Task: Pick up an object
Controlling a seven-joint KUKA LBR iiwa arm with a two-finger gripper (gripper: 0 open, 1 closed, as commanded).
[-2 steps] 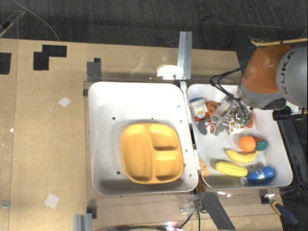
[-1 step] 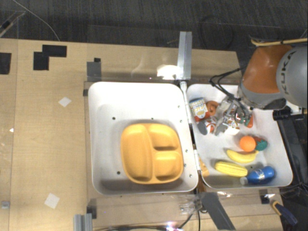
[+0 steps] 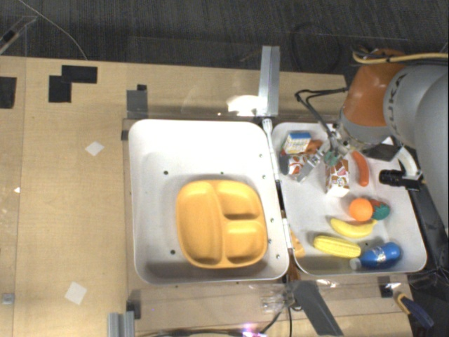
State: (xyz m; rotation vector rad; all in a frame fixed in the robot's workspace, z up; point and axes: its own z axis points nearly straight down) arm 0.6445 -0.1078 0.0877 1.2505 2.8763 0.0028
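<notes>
In the upper part of the right bin, the hand is lowered among the crumpled packets, seemingly to grasp one, though its grip cannot be told.

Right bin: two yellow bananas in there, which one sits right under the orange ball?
The upper banana, curved and touching the orange ball. The other banana lies lower, straighter, beside the blue object.
</notes>
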